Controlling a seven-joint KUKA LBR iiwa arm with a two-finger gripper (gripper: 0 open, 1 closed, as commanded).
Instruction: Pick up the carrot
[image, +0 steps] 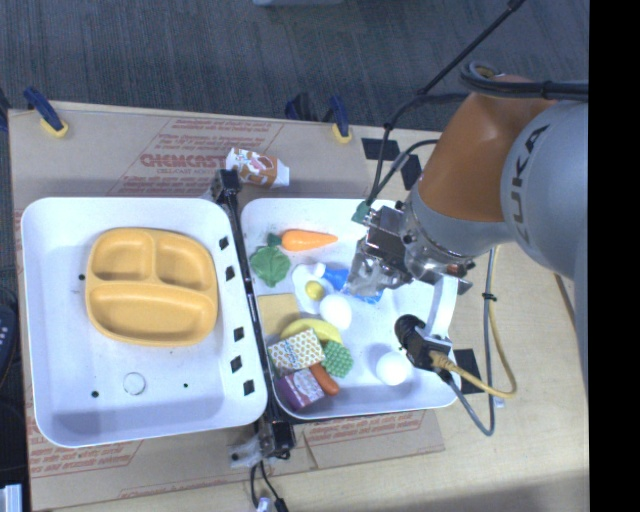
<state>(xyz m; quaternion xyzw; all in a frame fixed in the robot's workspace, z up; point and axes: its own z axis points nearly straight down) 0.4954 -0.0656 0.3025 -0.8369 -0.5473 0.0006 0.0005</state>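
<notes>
The carrot (308, 240) is orange with a small green tip and lies flat near the far edge of the right bin (440, 395). My gripper (368, 278) hangs over the middle of that bin, to the right of the carrot and a little nearer to me, apart from it. It is just above a blue toy (336, 277). Nothing shows between the carrot and the gripper.
Around the carrot lie a green leafy toy (268, 265), a white and yellow bottle (310, 285), two white eggs (335, 312) (392, 368), a banana (312, 329), a patterned box (297, 352) and a purple item (298, 390). The left bin holds a yellow divided tray (152, 285). A small carton (256, 167) lies behind the bins.
</notes>
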